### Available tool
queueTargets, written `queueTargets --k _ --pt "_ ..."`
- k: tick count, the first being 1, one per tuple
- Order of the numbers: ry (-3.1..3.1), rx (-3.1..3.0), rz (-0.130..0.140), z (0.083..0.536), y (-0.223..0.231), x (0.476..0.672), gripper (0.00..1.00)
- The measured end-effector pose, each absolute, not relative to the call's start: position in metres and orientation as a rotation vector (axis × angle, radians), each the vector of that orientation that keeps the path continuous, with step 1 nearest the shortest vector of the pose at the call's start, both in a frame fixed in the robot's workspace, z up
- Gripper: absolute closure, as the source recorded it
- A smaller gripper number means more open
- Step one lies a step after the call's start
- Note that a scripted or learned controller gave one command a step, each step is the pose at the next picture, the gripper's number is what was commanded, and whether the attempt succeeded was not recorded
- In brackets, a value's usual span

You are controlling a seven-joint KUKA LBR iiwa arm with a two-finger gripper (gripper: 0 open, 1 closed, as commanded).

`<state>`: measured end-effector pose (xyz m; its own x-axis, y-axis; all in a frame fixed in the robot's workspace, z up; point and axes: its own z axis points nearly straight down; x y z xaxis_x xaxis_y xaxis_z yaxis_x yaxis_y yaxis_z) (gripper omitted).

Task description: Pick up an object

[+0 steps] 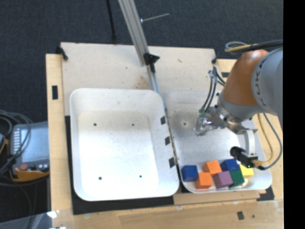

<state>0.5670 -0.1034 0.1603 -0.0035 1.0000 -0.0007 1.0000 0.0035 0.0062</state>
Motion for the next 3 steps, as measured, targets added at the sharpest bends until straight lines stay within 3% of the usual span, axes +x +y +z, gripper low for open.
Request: queueTargets --k 1,2,3 --pt "2.221 2.212 0.006 0.216 -0.115 0.569 1.00" --pt "2.226 2.212 0.004 0.239 -0.116 0.570 1.00" --pt "2.229 2.214 0.002 0.245 -0.066 0.548 1.00"
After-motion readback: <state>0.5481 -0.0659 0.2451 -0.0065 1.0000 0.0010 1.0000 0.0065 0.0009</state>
